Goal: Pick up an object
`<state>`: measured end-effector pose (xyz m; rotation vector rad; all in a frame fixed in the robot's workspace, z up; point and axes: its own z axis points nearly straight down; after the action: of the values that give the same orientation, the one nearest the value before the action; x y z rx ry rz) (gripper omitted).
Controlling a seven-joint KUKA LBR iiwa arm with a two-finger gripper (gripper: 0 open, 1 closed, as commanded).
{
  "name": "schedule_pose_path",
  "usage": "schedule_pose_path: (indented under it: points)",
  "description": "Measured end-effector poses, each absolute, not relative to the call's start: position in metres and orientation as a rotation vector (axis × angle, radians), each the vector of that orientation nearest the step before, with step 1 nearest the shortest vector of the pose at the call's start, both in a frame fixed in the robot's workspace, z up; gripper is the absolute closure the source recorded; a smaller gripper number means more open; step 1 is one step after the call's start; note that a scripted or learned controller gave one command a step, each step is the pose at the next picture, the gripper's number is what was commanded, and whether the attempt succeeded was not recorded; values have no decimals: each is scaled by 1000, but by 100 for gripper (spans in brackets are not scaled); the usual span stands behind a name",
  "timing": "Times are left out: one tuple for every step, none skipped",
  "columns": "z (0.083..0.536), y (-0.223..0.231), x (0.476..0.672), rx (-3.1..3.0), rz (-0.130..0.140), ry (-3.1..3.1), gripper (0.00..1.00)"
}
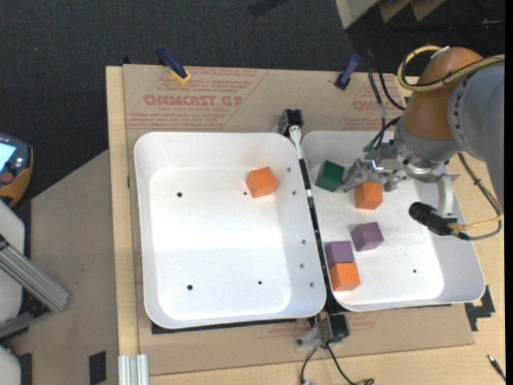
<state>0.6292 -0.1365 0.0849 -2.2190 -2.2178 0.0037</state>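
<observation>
The arm (449,103) is bent down over the right bin (457,283), its gripper (375,175) set directly above an orange cube (369,196); whether the cube is held cannot be told. A green block (329,176) lies just beside the gripper. "CHEMCAST" is printed on the surface (200,99).

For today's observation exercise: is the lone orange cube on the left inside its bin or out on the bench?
Inside. The orange cube rests on the left bin's white floor, within its raised rim, near the upper right part.

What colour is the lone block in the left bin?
Orange. The block shows plainly in the camera view, alone in the left bin.
</observation>
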Motion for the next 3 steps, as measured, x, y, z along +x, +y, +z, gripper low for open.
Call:
schedule_pose_path:
  points:
    - [96,-137,632,-2223,-2,-2222,100]
    - [192,-51,655,-2217,-14,-2236,100]
    - [129,-94,666,-2223,5,-2217,100]
